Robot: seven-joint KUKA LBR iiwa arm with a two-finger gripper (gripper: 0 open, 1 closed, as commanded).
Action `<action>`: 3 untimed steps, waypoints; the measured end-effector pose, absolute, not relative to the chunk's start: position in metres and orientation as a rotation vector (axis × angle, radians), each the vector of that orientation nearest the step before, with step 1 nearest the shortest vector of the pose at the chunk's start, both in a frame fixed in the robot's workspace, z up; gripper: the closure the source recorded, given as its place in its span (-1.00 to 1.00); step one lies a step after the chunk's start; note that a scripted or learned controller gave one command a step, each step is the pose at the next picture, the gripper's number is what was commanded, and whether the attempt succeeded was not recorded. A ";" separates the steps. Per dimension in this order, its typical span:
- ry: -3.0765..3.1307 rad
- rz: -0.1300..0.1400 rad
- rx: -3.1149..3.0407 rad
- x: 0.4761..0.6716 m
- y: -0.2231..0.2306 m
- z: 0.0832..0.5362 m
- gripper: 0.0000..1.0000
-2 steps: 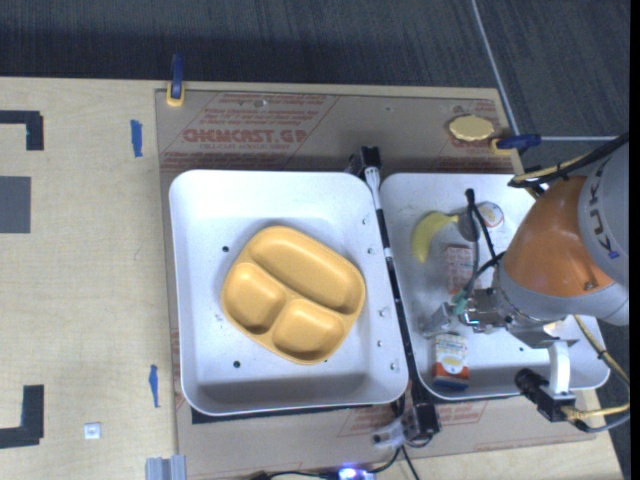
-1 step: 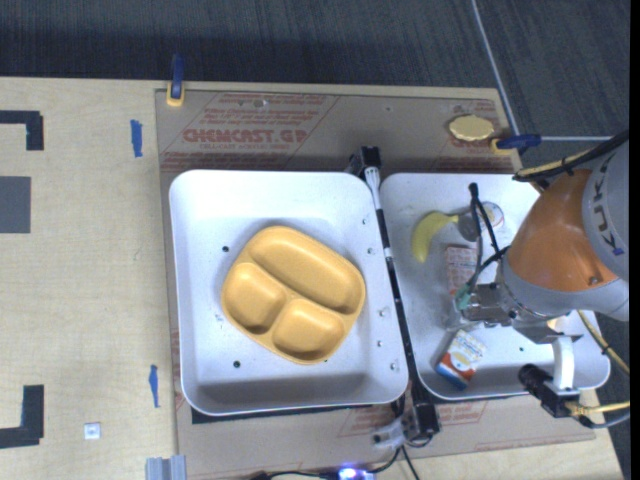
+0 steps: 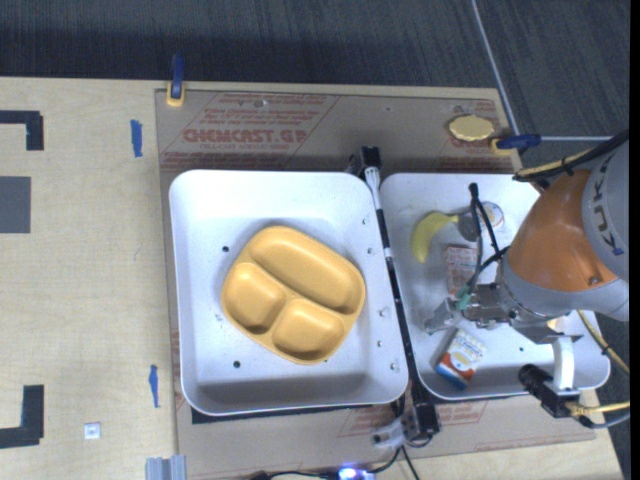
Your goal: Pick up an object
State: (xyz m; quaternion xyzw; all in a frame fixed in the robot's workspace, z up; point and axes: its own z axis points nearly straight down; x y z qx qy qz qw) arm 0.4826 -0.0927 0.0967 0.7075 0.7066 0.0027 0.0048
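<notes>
Reaching in from the right, the end effector [image 3: 462,308] hangs low over the right shallow white plastic bin [image 3: 420,353]; its tip is a dark tangle of metal and cable beneath the grey and orange arm [image 3: 560,243], and I cannot tell its state or whether it has hold of anything.

Just below it, near the bin's front wall, lies a small white carton with orange and blue print [image 3: 458,358], tilted. It looks light and fairly stiff, though thin card would dent under a hard squeeze; its flat long sides seem the best place to take hold.

Further back lies a curved yellow banana-shaped toy [image 3: 430,233], probably smooth and apt to slip, beside a flat printed packet [image 3: 460,263].

The left white bin [image 3: 190,268] holds a large yellow-orange moulded tray with three hollows [image 3: 292,293], too broad for an easy pinch.
</notes>
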 end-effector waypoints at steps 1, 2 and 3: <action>2.221 0.003 2.221 0.480 -0.093 0.086 -1.00; 2.216 0.007 2.217 0.482 -0.094 0.097 1.00; 2.216 0.007 2.217 0.482 -0.094 0.097 -1.00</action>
